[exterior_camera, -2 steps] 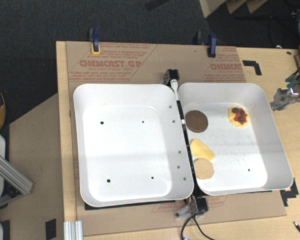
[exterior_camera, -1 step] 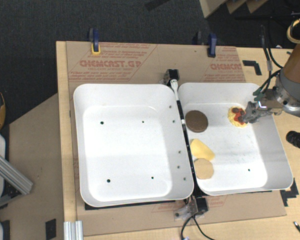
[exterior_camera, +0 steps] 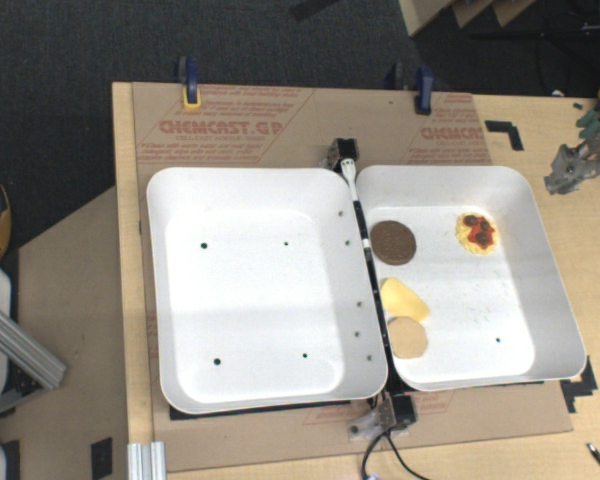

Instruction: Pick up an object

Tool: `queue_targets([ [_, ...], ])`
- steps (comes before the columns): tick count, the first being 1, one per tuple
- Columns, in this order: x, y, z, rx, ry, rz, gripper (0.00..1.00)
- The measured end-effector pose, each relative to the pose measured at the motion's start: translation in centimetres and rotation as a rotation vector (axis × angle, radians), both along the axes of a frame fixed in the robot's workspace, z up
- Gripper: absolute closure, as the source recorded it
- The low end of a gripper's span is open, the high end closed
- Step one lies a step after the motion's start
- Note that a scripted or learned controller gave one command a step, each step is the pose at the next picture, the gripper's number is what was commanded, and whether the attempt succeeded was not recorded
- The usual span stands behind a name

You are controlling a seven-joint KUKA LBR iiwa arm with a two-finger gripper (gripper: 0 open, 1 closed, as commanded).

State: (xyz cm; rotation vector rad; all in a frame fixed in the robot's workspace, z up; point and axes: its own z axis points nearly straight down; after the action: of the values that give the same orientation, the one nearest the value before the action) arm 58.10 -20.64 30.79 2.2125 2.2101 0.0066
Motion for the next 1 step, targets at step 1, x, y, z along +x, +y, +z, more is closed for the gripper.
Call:
queue_targets([
  [1, -7.74, 9.72, -6.1, 0.014, 0.024, 0.008, 1.0],
])
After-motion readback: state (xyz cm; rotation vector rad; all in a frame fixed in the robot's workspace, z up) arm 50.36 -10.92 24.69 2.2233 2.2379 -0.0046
